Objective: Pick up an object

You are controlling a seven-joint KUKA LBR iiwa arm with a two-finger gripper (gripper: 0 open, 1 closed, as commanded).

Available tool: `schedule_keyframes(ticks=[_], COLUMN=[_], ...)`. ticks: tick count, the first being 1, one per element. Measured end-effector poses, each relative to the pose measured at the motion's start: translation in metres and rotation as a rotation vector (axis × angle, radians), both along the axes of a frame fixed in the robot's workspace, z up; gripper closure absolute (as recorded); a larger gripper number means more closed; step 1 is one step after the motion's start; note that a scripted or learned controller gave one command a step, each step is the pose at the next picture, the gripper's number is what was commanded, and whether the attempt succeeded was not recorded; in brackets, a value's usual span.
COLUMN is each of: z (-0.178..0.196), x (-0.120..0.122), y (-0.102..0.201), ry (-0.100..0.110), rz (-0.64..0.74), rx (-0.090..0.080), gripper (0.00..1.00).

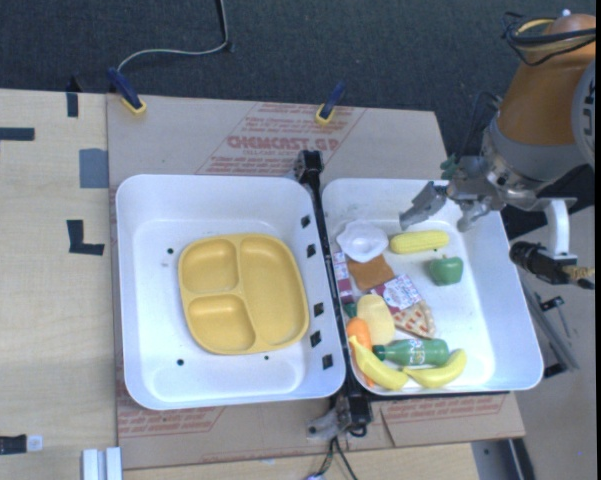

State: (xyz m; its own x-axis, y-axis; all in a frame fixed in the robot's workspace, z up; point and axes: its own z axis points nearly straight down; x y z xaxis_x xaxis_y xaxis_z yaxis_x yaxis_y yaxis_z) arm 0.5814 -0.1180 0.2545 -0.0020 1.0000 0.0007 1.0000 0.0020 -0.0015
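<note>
The right bin holds several toy foods: a corn cob, a green pepper, a white cup, a brown cracker, a pizza slice, a green bottle and a banana. My gripper hangs over the bin's far right part, just above and behind the corn cob. Its two fingers are spread apart with nothing between them.
The left bin carries a yellow divided plate. A black divider runs between the bins. Yellow and blue clamps pin the cardboard at the back. A white fitting and cables sit right of the right bin.
</note>
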Motion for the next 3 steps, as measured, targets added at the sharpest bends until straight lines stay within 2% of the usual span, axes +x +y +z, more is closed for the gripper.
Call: schedule_keyframes(ticks=[1,2,3], z=[-0.165,-0.156,-0.17], x=[0.004,0.004,0.074], y=[0.001,0.001,0.013], ry=[-0.002,-0.002,-0.003], rz=[-0.001,-0.001,-0.001], rx=[0.0,0.001,-0.001], gripper=[0.0,1.0,1.0])
